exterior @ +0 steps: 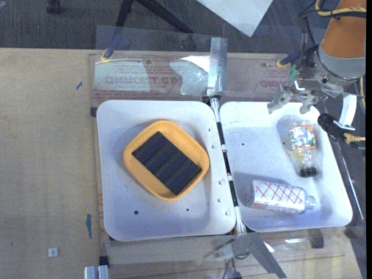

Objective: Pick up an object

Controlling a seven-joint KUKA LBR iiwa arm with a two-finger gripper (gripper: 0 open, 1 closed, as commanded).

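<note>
In the right bin (256,135) a small clear bottle (303,147) with an orange label and a dark cap lies near the right wall. A white tube (279,196) with a red crosshatch pattern lies near the front. The left bin (113,127) holds a yellow dish (165,158) with a dark ridged pad on top. My gripper (293,103) hangs over the back of the right bin, just behind the bottle. It is open and nothing sits between its fingers (279,102).
A metal divider (224,158) runs between the two bins. A clear plastic panel (157,74) with a metal post (216,65) stands behind them. Cables (340,127) hang by the right bin's right edge. Bare wooden bench (46,156) extends to the left.
</note>
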